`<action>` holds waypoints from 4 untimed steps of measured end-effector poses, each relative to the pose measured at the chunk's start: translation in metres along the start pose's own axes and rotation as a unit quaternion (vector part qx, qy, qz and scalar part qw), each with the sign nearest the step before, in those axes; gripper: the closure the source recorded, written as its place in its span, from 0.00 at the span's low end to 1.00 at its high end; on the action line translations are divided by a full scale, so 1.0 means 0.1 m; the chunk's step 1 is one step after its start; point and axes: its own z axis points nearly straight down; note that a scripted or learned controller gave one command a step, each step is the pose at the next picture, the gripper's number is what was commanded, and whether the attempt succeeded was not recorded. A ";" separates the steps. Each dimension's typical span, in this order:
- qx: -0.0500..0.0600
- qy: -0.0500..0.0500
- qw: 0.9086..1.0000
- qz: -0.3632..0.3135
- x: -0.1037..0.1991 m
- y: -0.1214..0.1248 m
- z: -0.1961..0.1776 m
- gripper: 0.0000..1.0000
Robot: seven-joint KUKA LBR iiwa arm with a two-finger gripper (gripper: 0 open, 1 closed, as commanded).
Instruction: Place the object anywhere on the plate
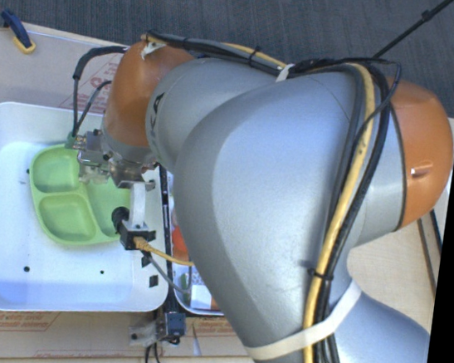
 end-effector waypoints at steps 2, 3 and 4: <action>0.007 -0.001 1.000 0.000 -0.44 0.51 -0.30 1.00; 0.005 0.000 1.000 0.000 -0.60 0.53 -0.86 1.00; 0.005 0.000 1.000 -0.003 -0.59 0.53 -0.96 1.00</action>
